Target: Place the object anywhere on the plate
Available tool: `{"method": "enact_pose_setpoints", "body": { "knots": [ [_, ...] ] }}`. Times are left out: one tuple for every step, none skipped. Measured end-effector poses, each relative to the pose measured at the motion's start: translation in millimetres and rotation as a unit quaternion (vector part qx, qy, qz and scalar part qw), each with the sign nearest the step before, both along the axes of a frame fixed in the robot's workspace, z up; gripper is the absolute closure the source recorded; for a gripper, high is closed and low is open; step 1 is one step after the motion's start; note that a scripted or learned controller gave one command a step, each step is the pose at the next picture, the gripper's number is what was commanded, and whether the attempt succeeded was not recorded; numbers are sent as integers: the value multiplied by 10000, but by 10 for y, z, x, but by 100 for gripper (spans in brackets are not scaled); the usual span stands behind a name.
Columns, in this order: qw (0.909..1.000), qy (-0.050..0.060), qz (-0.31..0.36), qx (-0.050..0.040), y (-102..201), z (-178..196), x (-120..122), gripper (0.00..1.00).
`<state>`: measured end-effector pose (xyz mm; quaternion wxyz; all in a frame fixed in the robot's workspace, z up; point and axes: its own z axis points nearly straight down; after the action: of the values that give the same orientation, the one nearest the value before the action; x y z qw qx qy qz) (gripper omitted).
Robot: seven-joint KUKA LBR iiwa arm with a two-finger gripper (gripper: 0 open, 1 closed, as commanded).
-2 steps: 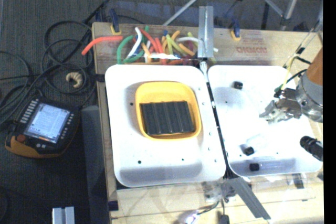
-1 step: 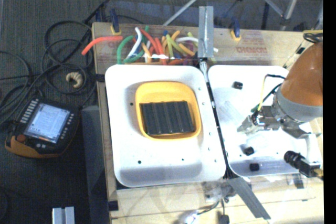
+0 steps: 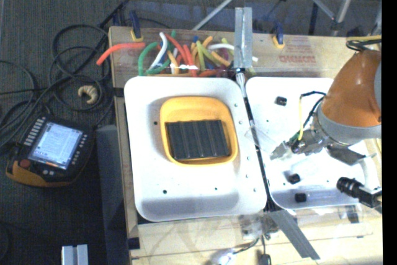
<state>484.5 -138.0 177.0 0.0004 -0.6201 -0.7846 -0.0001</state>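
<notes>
My hand (image 3: 286,149) hovers over the right white bin (image 3: 267,96), grip state unclear. The 1 yellow plate (image 3: 166,115) sits in the left white bin (image 3: 139,133), at my 9 o'clock.

Coloured cables (image 3: 180,54) behind the bins; pendant (image 3: 53,149), perhaps, on floor.
</notes>
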Motion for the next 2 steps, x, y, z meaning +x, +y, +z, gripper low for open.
{"method": "enact_pose_setpoints", "body": {
  "knots": [
    [9907,-16,1362,-13,-88,524,8,100],
    [9768,2,2140,6,105,-48,-5,100]
  ]
}}
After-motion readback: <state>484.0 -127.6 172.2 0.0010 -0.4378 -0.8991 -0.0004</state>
